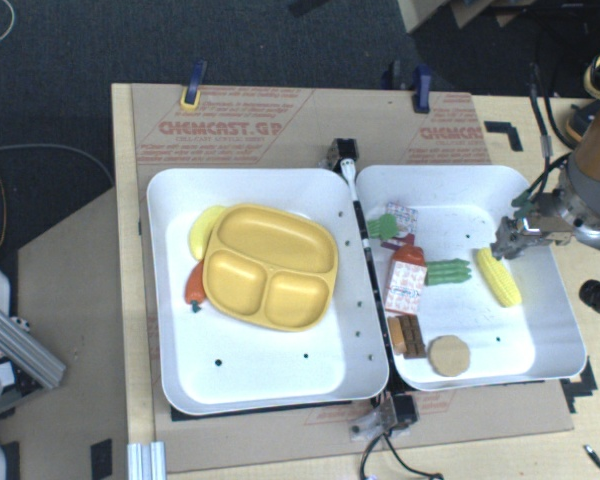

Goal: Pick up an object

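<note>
The tabletop (pixel 280 118) is carrying two white bins. The left bin (pixel 270 378) is holding a yellow divided plate (pixel 270 268), leaving bare floor along its near edge. The right bin (pixel 540 353) is offering open room near its far wall. The gripper (pixel 508 242) is hovering just above the corn cob (pixel 500 276); whether the fingers are apart, I cannot tell.
</note>
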`<state>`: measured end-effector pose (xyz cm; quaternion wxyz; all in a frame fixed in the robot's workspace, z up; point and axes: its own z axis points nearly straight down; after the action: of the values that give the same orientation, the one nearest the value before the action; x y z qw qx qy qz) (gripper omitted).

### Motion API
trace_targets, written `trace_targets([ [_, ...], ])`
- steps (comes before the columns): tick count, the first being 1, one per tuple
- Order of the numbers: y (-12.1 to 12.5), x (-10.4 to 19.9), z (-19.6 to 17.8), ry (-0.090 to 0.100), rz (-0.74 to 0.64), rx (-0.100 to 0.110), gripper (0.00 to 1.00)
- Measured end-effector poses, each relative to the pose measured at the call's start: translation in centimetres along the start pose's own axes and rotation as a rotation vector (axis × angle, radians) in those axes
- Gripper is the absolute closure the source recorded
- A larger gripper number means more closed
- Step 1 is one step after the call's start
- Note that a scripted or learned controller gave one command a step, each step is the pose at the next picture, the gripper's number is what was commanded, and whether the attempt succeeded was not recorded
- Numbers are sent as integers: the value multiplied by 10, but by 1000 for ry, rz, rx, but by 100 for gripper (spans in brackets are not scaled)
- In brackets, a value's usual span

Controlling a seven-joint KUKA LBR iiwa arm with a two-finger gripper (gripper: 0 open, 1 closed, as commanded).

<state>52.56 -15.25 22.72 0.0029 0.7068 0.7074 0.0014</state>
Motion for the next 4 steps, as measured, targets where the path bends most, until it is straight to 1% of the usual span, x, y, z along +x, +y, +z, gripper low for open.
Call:
trace_targets([
  [1, 23, 45, 2, 3, -5, 3, 100],
  [2, 44, 96, 12, 3, -6, 3, 100],
  [3, 62, 138, 4, 3, -5, 2, 100],
  [4, 79, 189, -7, 4, -6, 2, 100],
])
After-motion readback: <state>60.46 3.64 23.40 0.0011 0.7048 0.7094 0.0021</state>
